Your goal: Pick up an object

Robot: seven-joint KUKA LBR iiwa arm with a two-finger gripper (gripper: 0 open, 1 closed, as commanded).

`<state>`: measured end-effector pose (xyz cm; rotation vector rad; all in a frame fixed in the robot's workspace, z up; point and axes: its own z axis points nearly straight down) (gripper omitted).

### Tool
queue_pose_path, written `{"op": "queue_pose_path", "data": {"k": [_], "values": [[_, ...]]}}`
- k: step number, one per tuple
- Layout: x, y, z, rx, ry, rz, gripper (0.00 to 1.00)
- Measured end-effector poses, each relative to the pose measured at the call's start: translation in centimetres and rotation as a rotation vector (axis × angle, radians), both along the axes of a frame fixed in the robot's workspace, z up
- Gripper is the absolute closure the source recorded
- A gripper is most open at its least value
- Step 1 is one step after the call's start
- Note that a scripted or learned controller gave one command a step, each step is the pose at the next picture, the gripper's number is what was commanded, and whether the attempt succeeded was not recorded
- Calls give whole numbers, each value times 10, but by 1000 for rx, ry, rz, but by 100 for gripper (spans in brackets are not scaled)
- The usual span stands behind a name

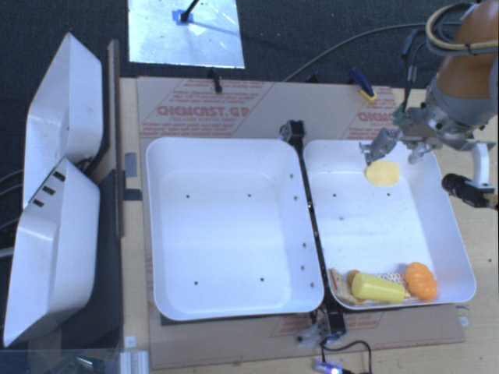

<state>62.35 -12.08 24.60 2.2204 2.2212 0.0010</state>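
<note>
The arm reaches in over the far right corner of the right bin (456,244), its orange band above the grey wrist. The fingers (399,148) hang over the bin's far edge, spread apart, one prong (380,145) toward the left and the other (421,151) toward the right. They grip nothing.

A pale yellow round piece (382,174) lies flat on the bin floor near the far edge, just below the gap between the two prongs. It sits nearer the left prong, whose tip appears to meet its upper edge; whether they actually touch is hard to tell from this slant.

Along the near edge of the same bin, toward its near right corner, lies a small cluster: a yellow bottle-shaped toy (378,288) on its side, an orange round fruit (421,280) touching its right end, and a flat tan cracker-like piece (337,280) at its left. A white netted item pokes out behind the bottle.

The left bin (160,232) sits beside it on the table (129,341), the two meeting along a dark clamp strip (309,209).
</note>
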Motion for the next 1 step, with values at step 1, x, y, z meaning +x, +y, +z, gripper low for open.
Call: {"op": "queue_pose_path", "data": {"k": [1], "values": [[-18, -64, 31, -2, -2, -5, 0]]}}
